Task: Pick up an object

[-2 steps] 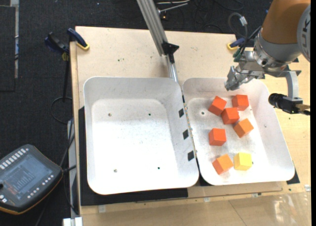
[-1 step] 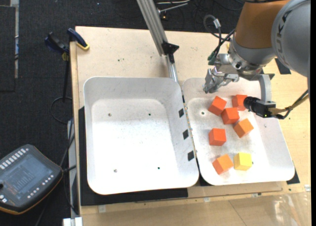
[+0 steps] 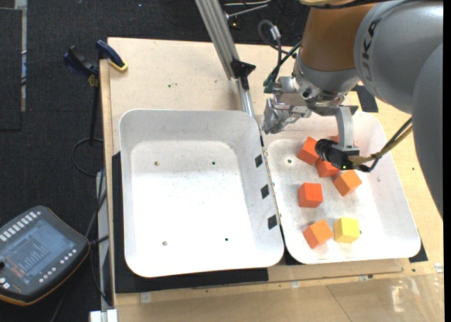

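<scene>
The grey two-finger gripper (image 3: 276, 122) hangs over the far left corner of the right-hand shallow white bin (image 3: 394, 201), beside the seam between the two bins; whether it is open or closed cannot be told, and nothing is seen in its hold. Nearest the camera in that bin lie a light orange foam cube (image 3: 318, 233) and a yellow foam cube (image 3: 347, 230), just beside each other. Farther back sits a red-orange cube (image 3: 310, 194), then an orange cube (image 3: 347, 182) and two red-orange blocks (image 3: 309, 150) near the arm's black cable fitting (image 3: 337, 153). All blocks lie right of and nearer than the gripper. The left-hand white bin (image 3: 190, 187) offers broad bare floor. Beyond stretches the pale wooden bench (image 3: 176, 74).
</scene>
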